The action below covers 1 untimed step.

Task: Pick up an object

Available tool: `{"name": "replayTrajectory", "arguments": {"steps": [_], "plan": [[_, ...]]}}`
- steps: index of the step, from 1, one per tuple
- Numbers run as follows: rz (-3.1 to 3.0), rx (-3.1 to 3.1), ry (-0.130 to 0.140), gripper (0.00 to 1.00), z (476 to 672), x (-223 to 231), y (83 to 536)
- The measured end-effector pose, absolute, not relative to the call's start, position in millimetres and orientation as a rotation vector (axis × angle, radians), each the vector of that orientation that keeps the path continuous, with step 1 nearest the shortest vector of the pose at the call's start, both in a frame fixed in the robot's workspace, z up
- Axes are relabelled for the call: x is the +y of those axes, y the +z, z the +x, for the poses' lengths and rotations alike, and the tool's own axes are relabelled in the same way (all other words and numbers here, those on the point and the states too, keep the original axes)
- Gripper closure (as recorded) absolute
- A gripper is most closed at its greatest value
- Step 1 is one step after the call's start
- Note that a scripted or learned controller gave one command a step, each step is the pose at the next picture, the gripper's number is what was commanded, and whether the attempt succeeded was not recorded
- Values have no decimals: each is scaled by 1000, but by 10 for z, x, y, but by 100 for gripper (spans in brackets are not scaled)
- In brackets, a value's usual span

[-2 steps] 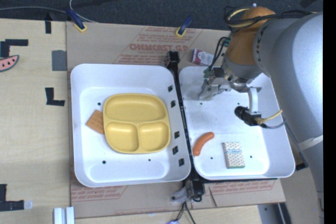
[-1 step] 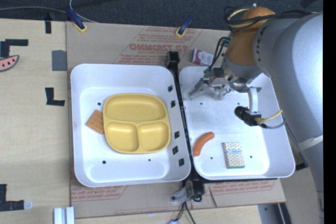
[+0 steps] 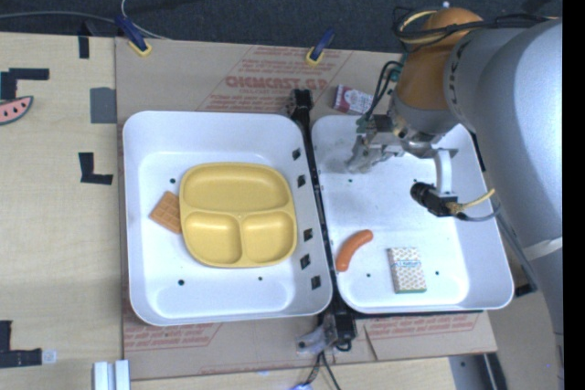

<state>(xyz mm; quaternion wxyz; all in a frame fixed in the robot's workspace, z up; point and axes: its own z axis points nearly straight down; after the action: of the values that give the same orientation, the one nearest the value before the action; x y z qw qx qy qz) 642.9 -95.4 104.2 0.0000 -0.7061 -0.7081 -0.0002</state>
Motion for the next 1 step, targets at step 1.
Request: {"name": "replayTrajectory", "arguments": {"steps": [1], "plan": [[-2218,-2224,0,0,6428,-954,1041]]}}
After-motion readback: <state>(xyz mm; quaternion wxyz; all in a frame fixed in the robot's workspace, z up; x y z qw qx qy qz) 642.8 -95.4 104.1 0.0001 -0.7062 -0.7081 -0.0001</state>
